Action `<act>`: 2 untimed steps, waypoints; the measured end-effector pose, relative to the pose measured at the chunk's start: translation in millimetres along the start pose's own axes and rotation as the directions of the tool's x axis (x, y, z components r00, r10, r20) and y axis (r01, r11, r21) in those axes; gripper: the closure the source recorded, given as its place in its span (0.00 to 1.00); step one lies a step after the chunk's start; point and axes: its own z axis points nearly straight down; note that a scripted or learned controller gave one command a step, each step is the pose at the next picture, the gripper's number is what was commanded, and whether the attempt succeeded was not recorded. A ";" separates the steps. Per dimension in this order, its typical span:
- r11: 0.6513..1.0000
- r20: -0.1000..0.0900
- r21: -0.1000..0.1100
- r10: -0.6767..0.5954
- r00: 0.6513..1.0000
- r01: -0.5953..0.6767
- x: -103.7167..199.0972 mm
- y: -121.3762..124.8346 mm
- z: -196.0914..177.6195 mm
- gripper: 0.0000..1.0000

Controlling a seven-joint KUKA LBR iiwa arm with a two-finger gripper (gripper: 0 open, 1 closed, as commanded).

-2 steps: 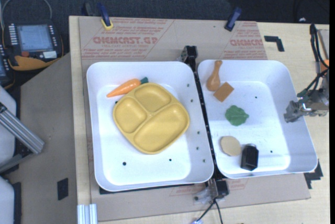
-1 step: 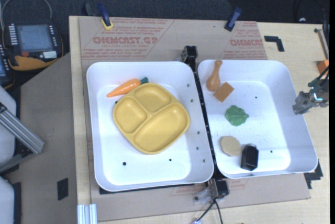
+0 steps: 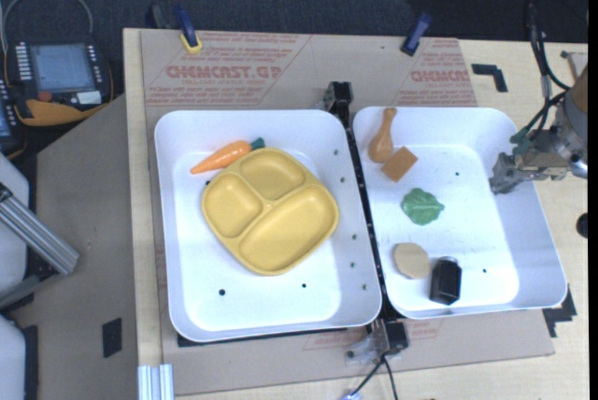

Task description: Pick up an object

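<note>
The right bin (image 3: 523,230) holds a tan drumstick-shaped piece (image 3: 381,135), a brown block (image 3: 399,164), a green leafy piece (image 3: 422,206), a beige round piece (image 3: 409,259) and a black object (image 3: 446,281). In the left bin (image 3: 177,230) a yellow divided plate (image 3: 269,211) lies with an orange carrot (image 3: 220,156) at its upper left. My gripper (image 3: 506,174) sits at the right bin's right rim, well right of the green piece, with nothing seen in it.
The bins rest on a cardboard sheet (image 3: 280,62) held by clamps (image 3: 190,35) at the back. A control pendant (image 3: 58,76) lies off the bench to the left. Cables (image 3: 542,43) hang near the arm at right.
</note>
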 end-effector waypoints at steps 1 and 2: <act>1.000 -0.003 0.004 0.000 1.000 0.000 46.7 20.5 14.6 1.00; 1.000 -0.001 -0.002 -0.001 1.000 0.001 96.3 41.7 6.6 1.00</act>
